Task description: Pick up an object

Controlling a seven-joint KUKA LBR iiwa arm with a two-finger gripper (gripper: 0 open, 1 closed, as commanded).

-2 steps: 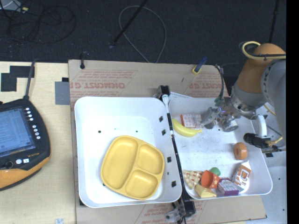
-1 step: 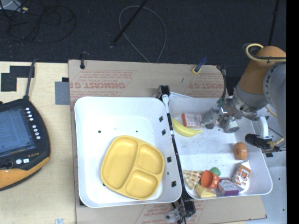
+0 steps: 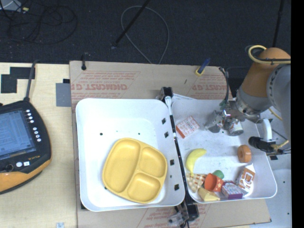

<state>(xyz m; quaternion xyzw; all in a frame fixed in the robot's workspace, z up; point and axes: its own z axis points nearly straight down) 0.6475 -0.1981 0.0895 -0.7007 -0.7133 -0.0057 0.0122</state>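
Cardboard-covered bench (image 3: pixel 118 82), two white bins (image 3: pixel 90 127) side by side, pendant (image 3: pixel 19 141) at left

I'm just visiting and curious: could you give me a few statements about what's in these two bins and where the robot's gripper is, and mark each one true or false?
1. A yellow divided plate lies in the left bin. True.
2. The banana lies on that plate. False: it lies in the right bin.
3. The gripper is over the right bin. True.
4. The gripper holds the small orange fruit. False: the fruit lies on the bin floor, apart from the gripper.
5. A red-and-white packet lies near the divider between the bins. True.
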